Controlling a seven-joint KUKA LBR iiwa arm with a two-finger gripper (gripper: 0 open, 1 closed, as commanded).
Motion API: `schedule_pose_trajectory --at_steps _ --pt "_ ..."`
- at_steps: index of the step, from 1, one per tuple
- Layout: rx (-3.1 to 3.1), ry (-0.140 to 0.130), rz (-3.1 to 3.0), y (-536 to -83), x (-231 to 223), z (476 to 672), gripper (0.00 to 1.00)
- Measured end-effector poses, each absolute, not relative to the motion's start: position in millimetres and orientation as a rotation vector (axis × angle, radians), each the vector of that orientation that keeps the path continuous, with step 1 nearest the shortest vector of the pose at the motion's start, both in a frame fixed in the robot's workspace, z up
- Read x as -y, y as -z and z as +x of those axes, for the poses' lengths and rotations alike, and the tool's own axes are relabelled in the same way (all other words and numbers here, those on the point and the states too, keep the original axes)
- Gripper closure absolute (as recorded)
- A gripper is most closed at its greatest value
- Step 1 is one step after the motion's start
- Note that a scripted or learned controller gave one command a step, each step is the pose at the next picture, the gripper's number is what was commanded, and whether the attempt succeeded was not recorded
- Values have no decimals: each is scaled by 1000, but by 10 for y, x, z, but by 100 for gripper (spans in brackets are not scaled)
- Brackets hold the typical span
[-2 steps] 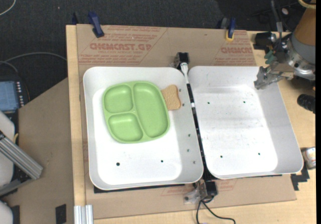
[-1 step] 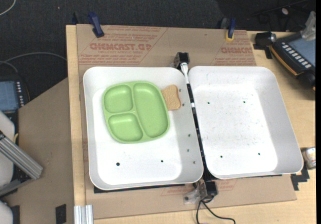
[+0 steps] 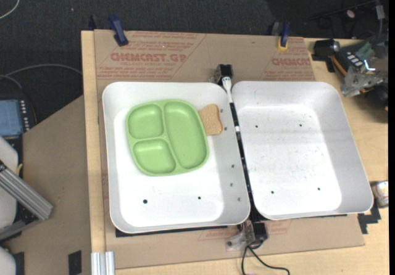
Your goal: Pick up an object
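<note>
Left bin: green divided plate, with a tan cracker-like piece touching its right rim, long axis running near-to-far. Right bin: I note nothing to grasp. I expect the arm to reach leftward across it. Gripper state: I cannot tell.

A grey metal part of the arm, seemingly its claw, sits low just beyond the right bin's far right corner.
</note>
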State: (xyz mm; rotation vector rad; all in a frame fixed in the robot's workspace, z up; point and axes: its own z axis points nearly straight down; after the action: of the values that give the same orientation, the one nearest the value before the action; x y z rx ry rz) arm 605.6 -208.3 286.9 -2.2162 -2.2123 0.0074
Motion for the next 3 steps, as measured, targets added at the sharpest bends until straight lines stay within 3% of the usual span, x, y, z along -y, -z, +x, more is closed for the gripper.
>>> schedule_pose_trajectory --at_steps 1,2,3 --pt "2240 16 -2232 -4544 1959 6256 100" --pt "2219 -5 -2215 -3764 1697 6028 100" --pt "2210 -10 -2214 -2818 1513 5451 100"
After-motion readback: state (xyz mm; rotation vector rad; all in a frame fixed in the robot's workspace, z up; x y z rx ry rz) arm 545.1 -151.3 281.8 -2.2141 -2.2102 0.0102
